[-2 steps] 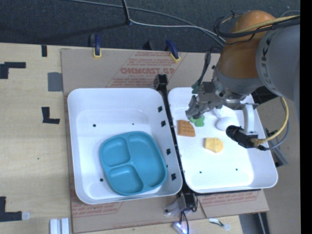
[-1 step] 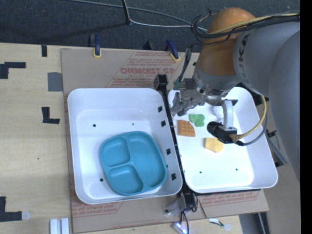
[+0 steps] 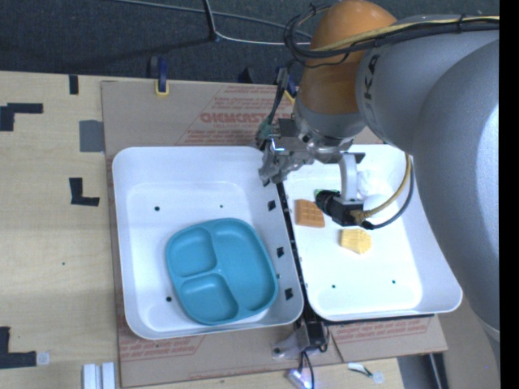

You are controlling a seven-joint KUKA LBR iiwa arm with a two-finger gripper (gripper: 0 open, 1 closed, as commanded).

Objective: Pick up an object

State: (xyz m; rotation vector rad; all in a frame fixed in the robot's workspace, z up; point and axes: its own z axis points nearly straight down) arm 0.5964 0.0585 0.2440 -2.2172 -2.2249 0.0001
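Observation:
In the right bin [image 3: 422, 294] lie an orange-brown waffle-like square [image 3: 309, 213] and, to its right, a yellow wedge-shaped block [image 3: 355, 241]. My gripper [image 3: 274, 167] hangs over the wall between the two bins, near their far end. It is up and to the left of the orange square and apart from it. Nothing shows in its grasp. The grey arm with its orange band covers the far part of the right bin.
A blue divided plate [image 3: 220, 271] lies in the near half of the left bin [image 3: 134, 209]. Both bins rest on a cardboard sheet [image 3: 186, 104] on the wooden bench. The near half of the right bin has bare floor.

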